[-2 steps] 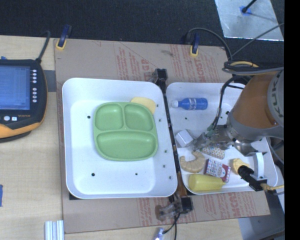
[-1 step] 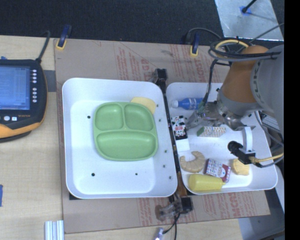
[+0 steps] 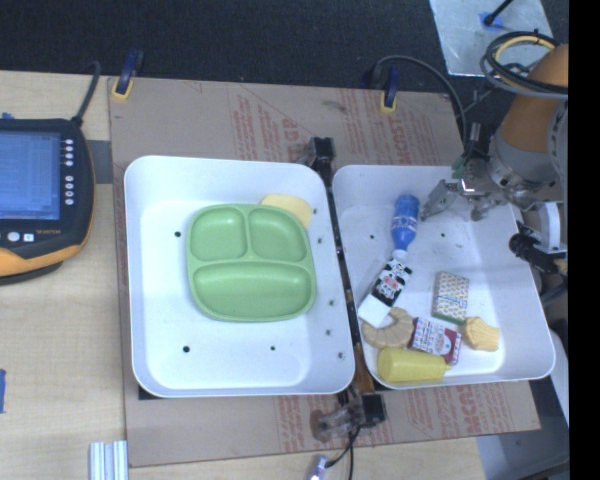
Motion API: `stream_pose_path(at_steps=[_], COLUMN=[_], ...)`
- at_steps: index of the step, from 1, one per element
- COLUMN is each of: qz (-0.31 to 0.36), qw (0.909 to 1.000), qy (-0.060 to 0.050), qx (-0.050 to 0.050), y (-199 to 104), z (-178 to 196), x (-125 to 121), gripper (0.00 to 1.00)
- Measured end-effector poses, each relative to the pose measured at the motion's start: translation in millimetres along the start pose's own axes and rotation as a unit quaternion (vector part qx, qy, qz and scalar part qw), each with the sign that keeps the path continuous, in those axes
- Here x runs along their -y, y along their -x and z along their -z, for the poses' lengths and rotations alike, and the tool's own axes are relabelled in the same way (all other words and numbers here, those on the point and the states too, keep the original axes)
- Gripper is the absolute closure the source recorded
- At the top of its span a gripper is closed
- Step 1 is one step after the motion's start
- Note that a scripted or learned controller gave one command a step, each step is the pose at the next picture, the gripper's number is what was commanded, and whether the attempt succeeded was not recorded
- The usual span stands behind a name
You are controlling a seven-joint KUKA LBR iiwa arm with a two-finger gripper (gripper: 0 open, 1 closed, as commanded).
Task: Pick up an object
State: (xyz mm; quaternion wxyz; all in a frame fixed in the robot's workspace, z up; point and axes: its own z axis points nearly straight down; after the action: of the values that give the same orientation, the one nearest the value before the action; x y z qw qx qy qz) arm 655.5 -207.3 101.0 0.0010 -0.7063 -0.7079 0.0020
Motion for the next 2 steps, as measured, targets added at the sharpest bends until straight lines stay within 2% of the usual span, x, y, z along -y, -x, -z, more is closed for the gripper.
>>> stream_pose_path(at_steps=[1,2], qz=[0.001,0.001], qw=[1.0,1.0], qy=[0.0,0.001], qx=[-0.001,-0.001], y=[-46,-89], z=[-10,-9], x=[73,2], gripper=[0.0,0.0])
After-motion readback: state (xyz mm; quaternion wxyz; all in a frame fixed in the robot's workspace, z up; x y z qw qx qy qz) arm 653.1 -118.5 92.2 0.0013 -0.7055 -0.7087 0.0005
